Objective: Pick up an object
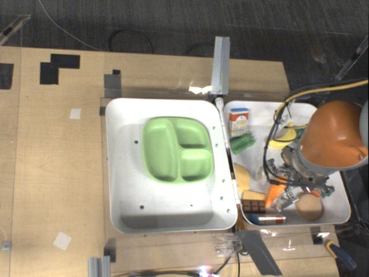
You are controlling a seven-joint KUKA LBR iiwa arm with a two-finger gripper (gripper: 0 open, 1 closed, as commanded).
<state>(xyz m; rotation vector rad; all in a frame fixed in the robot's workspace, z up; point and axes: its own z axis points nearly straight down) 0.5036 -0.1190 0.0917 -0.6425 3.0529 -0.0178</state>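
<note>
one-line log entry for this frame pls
arm: over right bin | gripper: low among clutter, grasp unconfirmed | nearby: orange item, tan ball | left bin: green divided tray

A pale green divided tray point(176, 149) lies in the white left bin point(124, 172). The white right bin point(340, 212) holds a dark green piece point(242, 142), a brown block point(252, 203), a tan egg-shaped thing point(309, 207) and a red-and-white carton point(238, 120). The counter point(52, 172) is light wood with black patches point(57, 68).
</note>
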